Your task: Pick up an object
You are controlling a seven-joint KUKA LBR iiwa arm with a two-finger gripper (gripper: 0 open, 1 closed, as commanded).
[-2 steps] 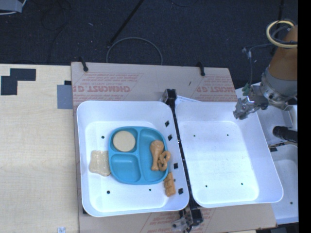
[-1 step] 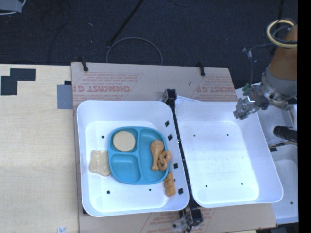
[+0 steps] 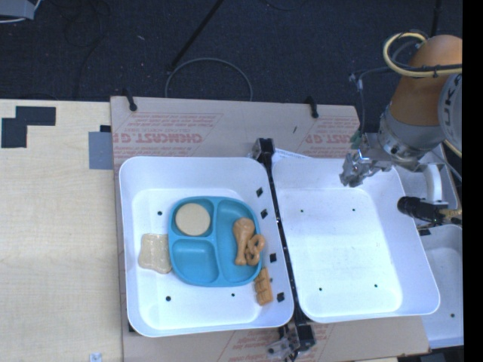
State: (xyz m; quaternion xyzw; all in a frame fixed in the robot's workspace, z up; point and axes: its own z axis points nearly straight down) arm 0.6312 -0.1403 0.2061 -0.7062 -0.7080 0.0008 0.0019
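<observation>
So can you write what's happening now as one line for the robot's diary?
tool: over right bin's back edge | holding: nothing seen | blue tray, foods: left bin | pick: not yet done

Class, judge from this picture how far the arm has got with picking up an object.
Nothing looks done yet. The tool hangs over the right bin's far edge, with no object seen between its fingers. The blue tray, round biscuit and pretzel lie in the left bin. Reaching, gripping and lifting remain.

Even, fairly bright overhead light washes the two white bins (image 3: 355, 308) almost to glare with only faint shadows along their walls, while the floor (image 3: 226, 36) behind stays dark and the whole frame looks soft and slightly grainy.
</observation>
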